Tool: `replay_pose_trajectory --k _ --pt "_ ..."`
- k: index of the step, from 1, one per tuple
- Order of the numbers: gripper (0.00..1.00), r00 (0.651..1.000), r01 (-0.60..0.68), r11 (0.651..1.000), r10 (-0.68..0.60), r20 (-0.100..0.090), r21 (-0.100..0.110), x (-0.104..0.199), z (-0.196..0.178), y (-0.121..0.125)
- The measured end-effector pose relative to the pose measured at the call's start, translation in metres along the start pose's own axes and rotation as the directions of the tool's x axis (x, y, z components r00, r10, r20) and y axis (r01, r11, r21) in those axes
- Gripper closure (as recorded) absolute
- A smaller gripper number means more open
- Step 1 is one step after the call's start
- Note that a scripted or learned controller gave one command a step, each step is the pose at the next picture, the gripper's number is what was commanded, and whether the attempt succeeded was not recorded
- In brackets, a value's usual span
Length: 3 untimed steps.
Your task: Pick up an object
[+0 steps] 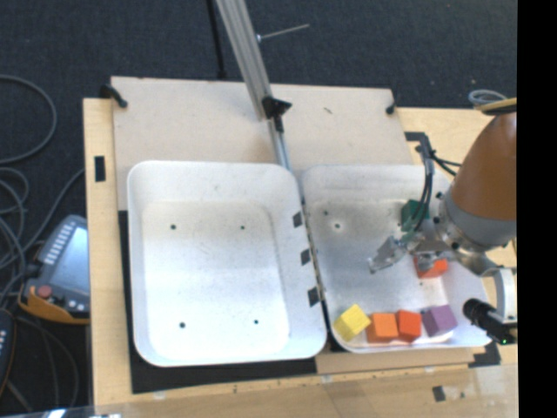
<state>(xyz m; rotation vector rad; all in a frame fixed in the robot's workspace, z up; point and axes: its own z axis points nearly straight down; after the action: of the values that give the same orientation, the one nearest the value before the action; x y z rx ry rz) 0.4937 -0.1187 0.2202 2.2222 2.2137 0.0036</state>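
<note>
Gripper [396,252]: low inside the right bin [348,198]; open or closed, I cannot tell.
Orange-red block [432,268]: just to the gripper's right, partly hidden by the wrist (contact unclear).
Row of blocks: yellow block [353,320], two orange cubes [396,326], purple block [438,320], below the gripper, along the near wall.
Left bin [218,177]: well apart.

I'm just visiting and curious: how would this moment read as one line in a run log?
arm: over right bin | gripper: low, beside red-orange block | grasp: cannot tell | near edge row: yellow block, two orange blocks, purple block
</note>
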Motion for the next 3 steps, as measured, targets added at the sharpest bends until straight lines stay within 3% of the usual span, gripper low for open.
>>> replay_pose_trajectory --k 1,2,3 --pt "0.0 1.0 -0.002 1.0 0.002 0.004 0.005 -0.086 0.05 0.021" --pt "0.0 1.0 0.008 1.0 -0.008 0.0 0.001 -0.091 0.126 0.148" --pt "0.0 1.0 0.01 1.0 -0.01 0.001 0.004 -0.092 0.124 0.147"
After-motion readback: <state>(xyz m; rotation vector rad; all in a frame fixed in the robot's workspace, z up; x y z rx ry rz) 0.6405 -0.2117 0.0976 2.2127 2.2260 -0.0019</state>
